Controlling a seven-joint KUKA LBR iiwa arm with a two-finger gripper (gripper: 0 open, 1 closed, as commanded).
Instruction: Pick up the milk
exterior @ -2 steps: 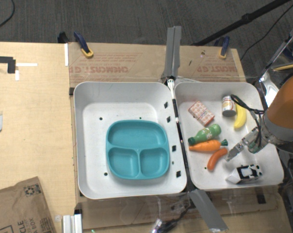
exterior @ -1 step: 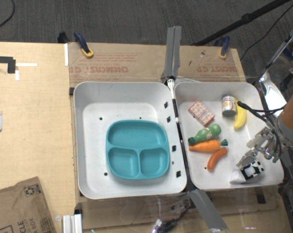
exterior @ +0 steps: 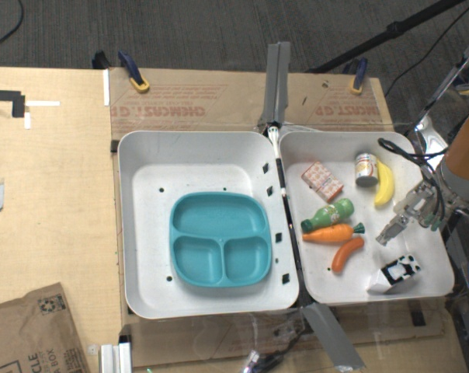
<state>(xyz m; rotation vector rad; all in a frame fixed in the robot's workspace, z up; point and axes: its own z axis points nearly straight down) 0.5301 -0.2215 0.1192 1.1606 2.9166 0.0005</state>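
Two shallow white bins sit side by side on the bench, the left bin and the right bin, meeting along a shared middle rim. The left bin holds a teal divided plate, lying flat near the bin's centre with one wide compartment toward the far side and two smaller ones toward the near side. The arm comes in over the right bin's right edge, and its gripper hangs above the right part of that bin, pointing down and to the left; its two fingers stand slightly apart with nothing between them. The milk, a small carton with black and white patches, lies in the near right corner of the right bin, just below the fingertips in this view and apart from them, not touched. The other things in that bin lie to the left and farther back: a yellow banana near the far right, a carrot in the middle, a green bottle just behind the carrot and touching it, an orange sausage just in front of the carrot, a pink box toward the far left, and a small tin can just beside the banana.
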